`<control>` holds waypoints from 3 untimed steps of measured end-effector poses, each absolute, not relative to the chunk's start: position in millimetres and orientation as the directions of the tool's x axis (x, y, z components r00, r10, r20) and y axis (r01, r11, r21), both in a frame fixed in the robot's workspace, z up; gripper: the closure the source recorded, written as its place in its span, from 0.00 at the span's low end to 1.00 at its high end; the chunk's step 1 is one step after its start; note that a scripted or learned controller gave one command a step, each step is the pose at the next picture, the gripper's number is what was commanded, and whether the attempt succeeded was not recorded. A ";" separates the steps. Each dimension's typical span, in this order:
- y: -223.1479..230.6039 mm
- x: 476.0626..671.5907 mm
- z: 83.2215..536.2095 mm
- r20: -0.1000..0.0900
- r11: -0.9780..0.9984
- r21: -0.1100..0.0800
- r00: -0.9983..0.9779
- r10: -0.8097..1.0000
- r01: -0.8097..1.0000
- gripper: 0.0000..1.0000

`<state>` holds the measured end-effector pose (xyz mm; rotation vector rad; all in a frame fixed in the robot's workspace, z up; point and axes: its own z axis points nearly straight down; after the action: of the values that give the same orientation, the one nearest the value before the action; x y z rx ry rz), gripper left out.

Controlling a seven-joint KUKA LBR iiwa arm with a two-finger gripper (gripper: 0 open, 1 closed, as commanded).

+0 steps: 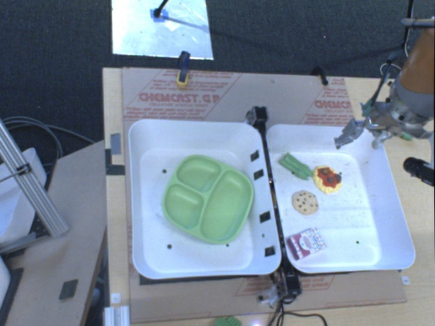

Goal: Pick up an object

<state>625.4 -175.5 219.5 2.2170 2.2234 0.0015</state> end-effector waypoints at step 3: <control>-91.0 606.9 86.1 -0.001 0.007 0.008 -0.007 1.000 1.000 0.00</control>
<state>606.9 -91.0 86.1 2.2095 2.2245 0.0077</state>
